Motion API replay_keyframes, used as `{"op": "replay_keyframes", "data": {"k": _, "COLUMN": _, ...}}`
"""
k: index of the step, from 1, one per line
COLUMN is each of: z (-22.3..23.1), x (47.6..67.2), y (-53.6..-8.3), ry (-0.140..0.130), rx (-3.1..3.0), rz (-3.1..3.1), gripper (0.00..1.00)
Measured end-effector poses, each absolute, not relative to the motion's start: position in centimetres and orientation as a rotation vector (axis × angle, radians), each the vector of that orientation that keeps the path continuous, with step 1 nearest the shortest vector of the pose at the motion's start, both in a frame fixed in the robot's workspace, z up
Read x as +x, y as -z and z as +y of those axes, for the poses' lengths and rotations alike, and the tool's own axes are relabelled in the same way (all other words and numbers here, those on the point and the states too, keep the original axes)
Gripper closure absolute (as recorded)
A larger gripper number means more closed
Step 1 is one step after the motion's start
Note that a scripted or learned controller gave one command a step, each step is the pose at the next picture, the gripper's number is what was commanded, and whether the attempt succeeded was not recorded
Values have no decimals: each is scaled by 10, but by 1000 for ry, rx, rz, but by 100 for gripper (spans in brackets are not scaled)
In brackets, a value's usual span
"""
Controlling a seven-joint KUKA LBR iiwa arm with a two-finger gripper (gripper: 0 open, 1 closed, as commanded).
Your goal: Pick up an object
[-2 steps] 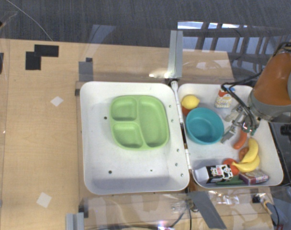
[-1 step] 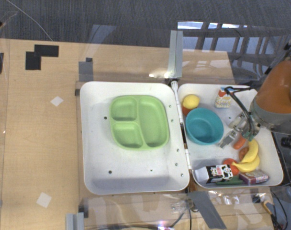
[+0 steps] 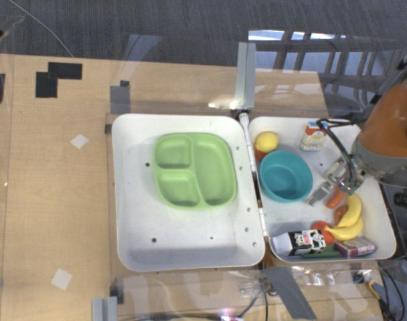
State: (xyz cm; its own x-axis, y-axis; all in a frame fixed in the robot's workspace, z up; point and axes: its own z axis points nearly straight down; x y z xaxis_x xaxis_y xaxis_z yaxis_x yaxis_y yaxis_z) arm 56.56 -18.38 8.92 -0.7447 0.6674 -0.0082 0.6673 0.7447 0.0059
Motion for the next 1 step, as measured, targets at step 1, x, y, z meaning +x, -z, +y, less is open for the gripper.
{"op": "replay_keyframes", "data": {"k": 1, "z": -190, "x": 538, "y": -89, "ry": -4, "rx": 1186, "rz": 2894, "gripper": 0}}
